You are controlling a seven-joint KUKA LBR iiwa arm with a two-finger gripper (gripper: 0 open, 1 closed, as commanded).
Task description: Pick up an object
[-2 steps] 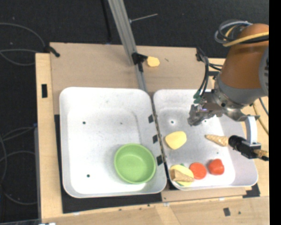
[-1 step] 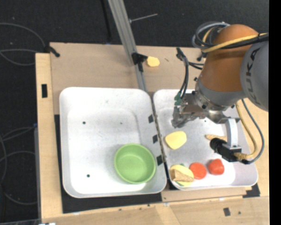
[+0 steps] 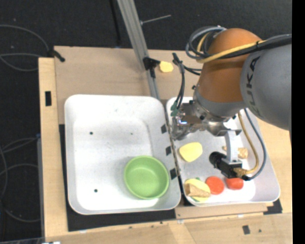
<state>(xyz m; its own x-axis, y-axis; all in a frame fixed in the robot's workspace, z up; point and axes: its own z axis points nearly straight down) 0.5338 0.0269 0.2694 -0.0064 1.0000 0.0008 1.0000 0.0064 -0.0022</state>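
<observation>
Worktop bins: I centre the pincer (image 3: 179,127), state I cannot tell, over the yellow piece (image 3: 190,152) before descending.

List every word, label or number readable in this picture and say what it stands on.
"UKA": dark letters on the grey arm, running down its casing; the start of the word is cut off from view.
No writing can be made out on the bins or the objects in them.

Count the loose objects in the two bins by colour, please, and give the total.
Green: 1, the bowl
Yellow: 1, the yellow piece
Red or orange: 2, the round one and the small one
Tan and yellow: 1, the mixed item
Total: 5
</observation>
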